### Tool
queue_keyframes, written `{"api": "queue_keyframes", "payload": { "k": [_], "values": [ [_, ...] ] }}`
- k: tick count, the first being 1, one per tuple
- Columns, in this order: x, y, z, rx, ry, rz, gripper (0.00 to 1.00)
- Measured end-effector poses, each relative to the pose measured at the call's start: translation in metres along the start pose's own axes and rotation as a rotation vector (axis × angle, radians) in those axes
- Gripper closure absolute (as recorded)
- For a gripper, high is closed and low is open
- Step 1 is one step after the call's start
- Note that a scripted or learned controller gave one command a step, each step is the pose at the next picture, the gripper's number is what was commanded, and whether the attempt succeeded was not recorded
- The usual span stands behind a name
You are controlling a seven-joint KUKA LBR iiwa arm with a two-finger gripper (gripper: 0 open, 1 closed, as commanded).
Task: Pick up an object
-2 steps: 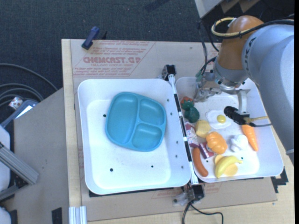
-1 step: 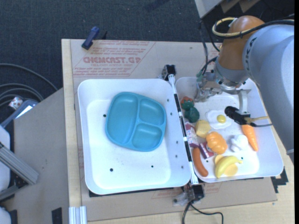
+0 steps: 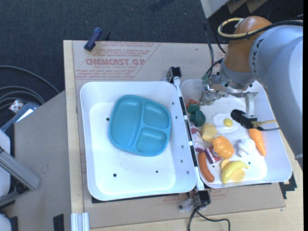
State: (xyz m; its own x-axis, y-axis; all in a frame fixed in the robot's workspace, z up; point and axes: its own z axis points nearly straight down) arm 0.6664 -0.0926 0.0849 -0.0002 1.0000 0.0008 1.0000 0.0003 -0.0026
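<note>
The arm [image 3: 269, 47] reaches in from 2 o'clock; can't tell the state of its gripper [image 3: 211, 94] over the right bin [image 3: 279, 170]. Left bin [image 3: 96, 177] has a blue plate [image 3: 139, 125]. A carrot [image 3: 258, 141] lies at 4 o'clock from the gripper, long axis 11-to-5, tip toward 5.

Two bins sit side by side on the table [image 3: 120, 64]. The left bin [image 3: 96, 177] holds a divided plate [image 3: 140, 125], lying toward its rear. The right bin [image 3: 276, 165] holds toy foods: a fried egg [image 3: 226, 123] near the middle, a carrot [image 3: 258, 141] to its right, a pumpkin [image 3: 223, 147] in front of the egg, a banana [image 3: 233, 170] nearest the front edge, and a sausage [image 3: 205, 167] along the left wall. A broccoli piece [image 3: 196, 114] lies behind these, near the dividing wall. The arm [image 3: 274, 47] reaches over the right bin's rear, its gripper [image 3: 210, 94] at the back left corner
</note>
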Motion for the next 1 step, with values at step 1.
{"api": "queue_keyframes", "payload": {
  "k": [1],
  "values": [
    [0.0002,0.0,0.0,0.0,0.0,0.0,0.0]
  ]
}}
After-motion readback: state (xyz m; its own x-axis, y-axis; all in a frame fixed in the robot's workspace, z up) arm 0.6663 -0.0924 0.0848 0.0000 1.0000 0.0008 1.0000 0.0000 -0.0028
